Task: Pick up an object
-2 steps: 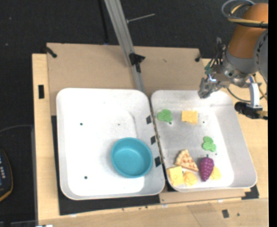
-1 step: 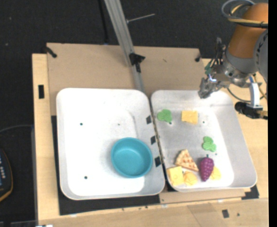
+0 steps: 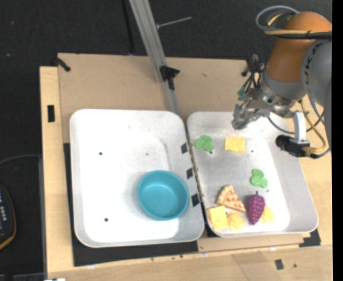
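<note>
You are at the approach step; your gripper (image 3: pixel 240 120) hangs at the right bin's (image 3: pixel 288 174) back edge, finger state I cannot tell; next, descend onto the cheese (image 3: pixel 235 144) just in front.

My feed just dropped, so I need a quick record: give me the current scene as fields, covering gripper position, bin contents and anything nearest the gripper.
gripper: over the far edge of the right bin, nothing seen held
nearest item: yellow block, just below the gripper
right bin, far part: green piece
right bin, right side: second green piece
right bin, near corner: pizza slice, purple grapes, yellow pieces
left bin: blue bowl, upright
</note>
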{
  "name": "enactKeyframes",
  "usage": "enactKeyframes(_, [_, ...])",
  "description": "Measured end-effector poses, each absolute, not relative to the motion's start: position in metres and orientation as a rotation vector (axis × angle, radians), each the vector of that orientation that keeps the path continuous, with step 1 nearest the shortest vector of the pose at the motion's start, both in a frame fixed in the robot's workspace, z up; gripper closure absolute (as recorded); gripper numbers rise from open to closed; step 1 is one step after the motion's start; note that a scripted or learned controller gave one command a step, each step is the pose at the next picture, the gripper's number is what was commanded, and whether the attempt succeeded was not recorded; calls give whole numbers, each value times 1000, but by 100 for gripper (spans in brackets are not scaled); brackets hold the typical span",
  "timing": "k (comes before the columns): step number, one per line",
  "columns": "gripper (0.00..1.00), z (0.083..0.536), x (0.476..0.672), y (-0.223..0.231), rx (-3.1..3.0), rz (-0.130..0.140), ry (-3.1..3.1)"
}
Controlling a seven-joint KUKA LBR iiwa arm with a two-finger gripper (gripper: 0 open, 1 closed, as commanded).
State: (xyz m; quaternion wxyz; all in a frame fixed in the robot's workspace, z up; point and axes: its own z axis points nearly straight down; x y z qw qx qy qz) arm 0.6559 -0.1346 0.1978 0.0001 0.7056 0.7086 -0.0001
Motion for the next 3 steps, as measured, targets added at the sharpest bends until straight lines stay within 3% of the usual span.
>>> enactKeyframes(3, [100, 214, 609, 1, 2215, 3, 2229])
